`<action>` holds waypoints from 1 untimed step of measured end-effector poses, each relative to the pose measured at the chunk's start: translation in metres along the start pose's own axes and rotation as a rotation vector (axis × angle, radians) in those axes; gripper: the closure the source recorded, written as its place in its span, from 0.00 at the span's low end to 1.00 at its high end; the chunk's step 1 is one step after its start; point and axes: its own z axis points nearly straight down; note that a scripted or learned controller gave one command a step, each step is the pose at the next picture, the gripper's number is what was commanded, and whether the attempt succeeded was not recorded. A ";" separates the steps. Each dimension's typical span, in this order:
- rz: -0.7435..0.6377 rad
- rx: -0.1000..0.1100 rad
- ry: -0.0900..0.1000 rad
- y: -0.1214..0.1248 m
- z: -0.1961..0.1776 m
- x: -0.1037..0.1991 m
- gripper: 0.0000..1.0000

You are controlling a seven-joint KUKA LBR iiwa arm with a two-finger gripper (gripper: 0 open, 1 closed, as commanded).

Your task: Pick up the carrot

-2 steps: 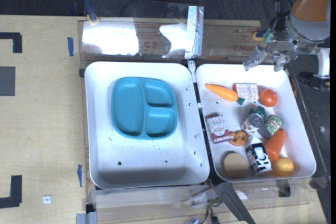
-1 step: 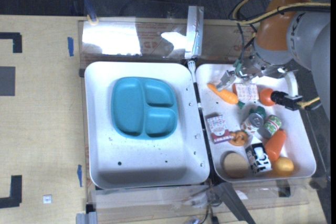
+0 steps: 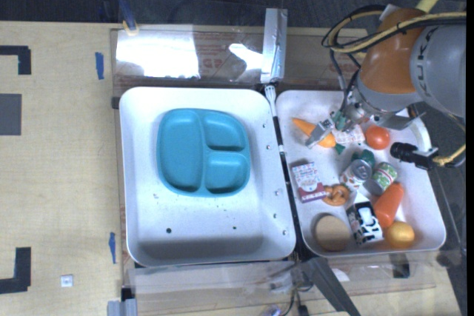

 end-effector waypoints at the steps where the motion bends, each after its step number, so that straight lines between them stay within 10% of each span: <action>1: 0.000 0.004 0.008 0.000 -0.011 0.001 1.00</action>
